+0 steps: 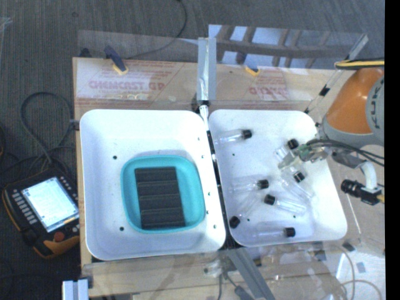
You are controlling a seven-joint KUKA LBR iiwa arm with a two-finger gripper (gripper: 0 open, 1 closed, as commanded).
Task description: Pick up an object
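The fingers of the gripper (304, 152) are looking too small and blurred here, so I cannot tell if they are wide, narrow, or closing on something. The gripper is hanging over the upper right part of the right bin (325, 227), and the arm (353, 108) is reaching in from the right side. A clear tube (286, 162) is lying just beside the gripper tip, maybe touching it, but I am not seeing it between the fingers. Other tubes with black caps (270, 199) are lying scattered over the floor of this bin. The left bin (100, 142) is holding a blue tray (130, 195). I am judging that the picking is not done yet: the arm is near a tube, but grasping and lifting are remaining.
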